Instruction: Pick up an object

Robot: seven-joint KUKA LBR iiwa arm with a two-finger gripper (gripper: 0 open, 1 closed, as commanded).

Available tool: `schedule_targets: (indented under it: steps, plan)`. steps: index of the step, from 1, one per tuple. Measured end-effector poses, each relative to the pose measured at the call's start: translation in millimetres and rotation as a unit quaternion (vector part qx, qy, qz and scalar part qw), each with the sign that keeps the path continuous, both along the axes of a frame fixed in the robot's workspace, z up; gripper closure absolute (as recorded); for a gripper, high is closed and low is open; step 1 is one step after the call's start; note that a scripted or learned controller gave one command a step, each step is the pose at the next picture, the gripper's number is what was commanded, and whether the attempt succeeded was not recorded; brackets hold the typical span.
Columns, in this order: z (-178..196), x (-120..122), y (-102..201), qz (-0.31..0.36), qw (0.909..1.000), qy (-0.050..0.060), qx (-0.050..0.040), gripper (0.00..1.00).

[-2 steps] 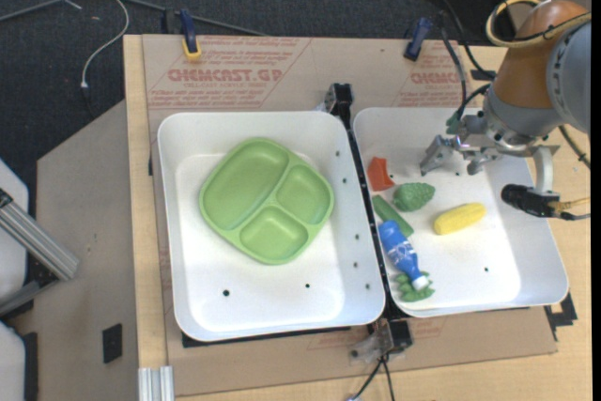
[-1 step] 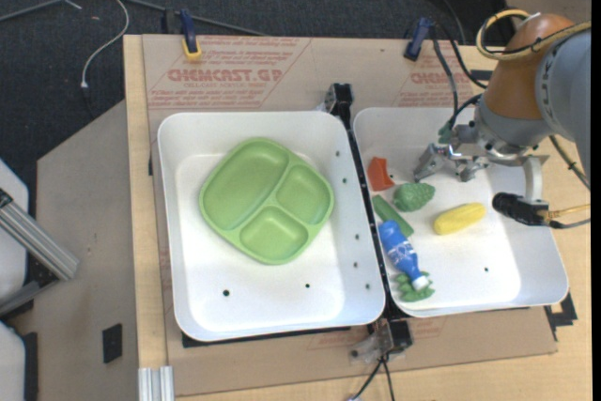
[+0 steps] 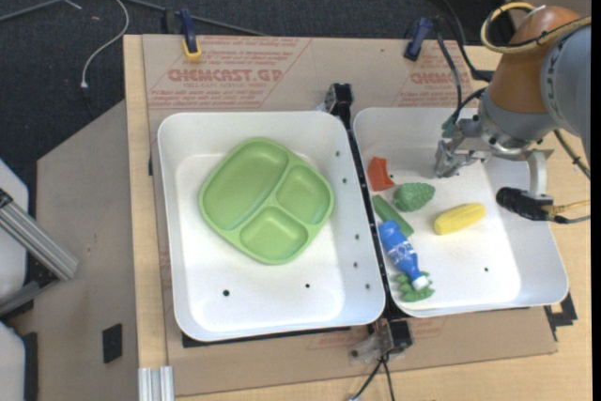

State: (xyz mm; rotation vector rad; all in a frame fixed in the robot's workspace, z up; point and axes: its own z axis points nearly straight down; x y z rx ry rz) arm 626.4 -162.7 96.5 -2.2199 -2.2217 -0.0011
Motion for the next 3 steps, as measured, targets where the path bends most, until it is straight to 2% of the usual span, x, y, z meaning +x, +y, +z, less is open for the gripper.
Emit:
schedule_targets:
  steps: [2,3]
  plan:
    - [100.4,-1.1,-7.1,0.0,1.0,-0.003,-0.0016,1.0]
    - [158.0,10.5,-8.7,0.0,1.0,-0.004,-0.0017,1.0]
